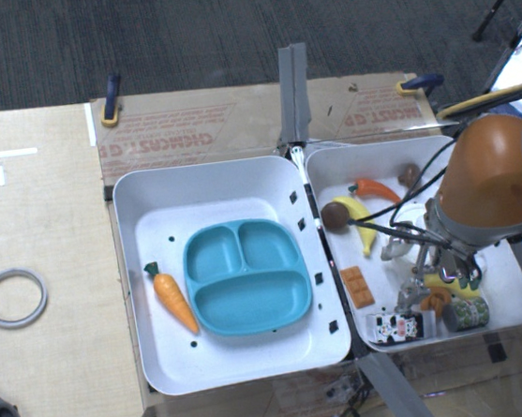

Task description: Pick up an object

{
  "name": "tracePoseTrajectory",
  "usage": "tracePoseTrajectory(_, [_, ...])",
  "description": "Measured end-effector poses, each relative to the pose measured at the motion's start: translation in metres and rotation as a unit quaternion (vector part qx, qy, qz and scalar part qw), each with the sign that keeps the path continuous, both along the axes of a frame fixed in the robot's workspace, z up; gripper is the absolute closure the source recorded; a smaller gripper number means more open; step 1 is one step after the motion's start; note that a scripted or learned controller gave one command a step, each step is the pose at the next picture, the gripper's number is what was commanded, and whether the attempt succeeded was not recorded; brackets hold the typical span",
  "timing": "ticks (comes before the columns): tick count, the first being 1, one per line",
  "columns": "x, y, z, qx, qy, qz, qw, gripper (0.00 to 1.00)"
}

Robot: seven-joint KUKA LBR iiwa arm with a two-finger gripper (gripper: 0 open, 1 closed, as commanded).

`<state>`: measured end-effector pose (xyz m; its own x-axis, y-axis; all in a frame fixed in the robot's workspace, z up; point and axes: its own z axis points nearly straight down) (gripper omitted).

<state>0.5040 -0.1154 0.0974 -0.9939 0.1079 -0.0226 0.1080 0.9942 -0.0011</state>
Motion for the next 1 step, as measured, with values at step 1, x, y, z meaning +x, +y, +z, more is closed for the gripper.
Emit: tracePoseTrajectory(1, [0.1429,-0.0267,-0.0018,0.0022,0.012,-0.087,0.9961,0.00])
